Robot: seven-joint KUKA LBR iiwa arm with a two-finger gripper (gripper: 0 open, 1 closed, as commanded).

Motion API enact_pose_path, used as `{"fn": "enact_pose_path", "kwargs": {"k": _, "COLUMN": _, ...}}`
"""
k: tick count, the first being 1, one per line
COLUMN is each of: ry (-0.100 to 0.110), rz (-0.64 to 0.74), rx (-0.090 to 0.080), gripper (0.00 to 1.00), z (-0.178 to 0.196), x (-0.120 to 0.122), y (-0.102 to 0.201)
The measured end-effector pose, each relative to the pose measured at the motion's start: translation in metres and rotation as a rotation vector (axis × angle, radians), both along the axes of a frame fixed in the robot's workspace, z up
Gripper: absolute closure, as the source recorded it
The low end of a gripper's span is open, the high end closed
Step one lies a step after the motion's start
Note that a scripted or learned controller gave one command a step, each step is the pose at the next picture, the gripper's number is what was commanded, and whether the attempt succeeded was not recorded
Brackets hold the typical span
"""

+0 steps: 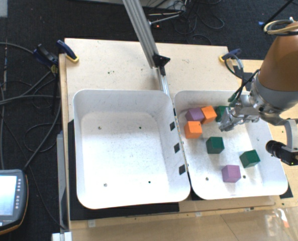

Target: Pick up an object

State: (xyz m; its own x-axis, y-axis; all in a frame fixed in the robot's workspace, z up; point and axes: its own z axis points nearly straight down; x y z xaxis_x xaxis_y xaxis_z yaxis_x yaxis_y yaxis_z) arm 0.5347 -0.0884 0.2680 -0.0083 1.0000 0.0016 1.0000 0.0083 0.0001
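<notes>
Jaws [225, 125] low beside green cube [214, 145]; cube lacks long axis.

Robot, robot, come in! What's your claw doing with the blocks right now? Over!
Gripper low in right bin, beside orange block. Nothing seen held. Six blocks loose in the bin; a green block partly hidden behind the gripper.

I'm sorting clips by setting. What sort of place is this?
Probably a robotics lab test bench: a board clamped to the bench carries two white bins, loose cables trail over dark carpet, and a handheld control pendant lies at lower left.
</notes>
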Motion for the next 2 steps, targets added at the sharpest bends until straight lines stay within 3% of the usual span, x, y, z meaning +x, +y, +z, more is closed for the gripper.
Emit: {"fn": "enact_pose_path", "kwargs": {"k": 2, "ry": -0.002, "rz": 0.0, "rx": 0.0, "gripper": 1.0, "z": -0.013, "x": 0.024, "y": 0.119}}
